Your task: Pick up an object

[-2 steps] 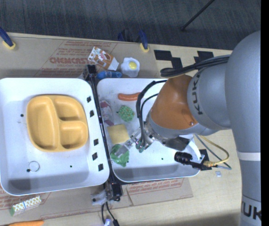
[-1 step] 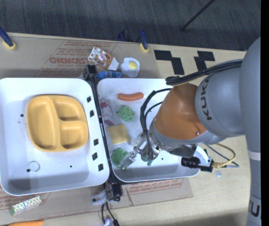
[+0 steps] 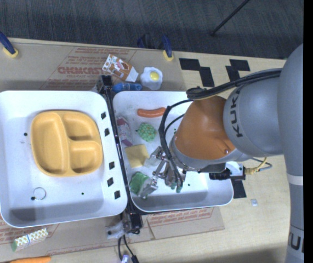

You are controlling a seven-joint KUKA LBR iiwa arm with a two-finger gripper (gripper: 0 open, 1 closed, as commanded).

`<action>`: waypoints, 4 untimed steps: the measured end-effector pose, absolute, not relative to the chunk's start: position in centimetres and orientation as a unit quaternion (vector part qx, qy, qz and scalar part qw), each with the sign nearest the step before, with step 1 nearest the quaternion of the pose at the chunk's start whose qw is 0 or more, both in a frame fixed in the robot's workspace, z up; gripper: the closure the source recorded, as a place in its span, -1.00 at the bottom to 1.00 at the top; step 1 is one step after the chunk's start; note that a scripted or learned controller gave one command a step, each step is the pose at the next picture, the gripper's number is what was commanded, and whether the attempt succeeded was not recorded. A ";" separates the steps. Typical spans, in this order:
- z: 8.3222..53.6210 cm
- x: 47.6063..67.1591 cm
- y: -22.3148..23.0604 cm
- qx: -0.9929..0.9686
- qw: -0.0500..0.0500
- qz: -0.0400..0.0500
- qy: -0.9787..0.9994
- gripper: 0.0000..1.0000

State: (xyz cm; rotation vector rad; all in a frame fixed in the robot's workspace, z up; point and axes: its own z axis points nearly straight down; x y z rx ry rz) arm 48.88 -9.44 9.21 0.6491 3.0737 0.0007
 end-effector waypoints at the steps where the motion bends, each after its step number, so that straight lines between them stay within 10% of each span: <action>1: 9.2 48.7 -9.2 0.198 -0.001 0.000 0.980 -1.00; 3: 9.2 47.7 -9.0 -0.059 -0.001 0.001 0.998 -1.00; 4: 9.2 53.3 -9.2 -0.153 0.000 0.000 0.988 -1.00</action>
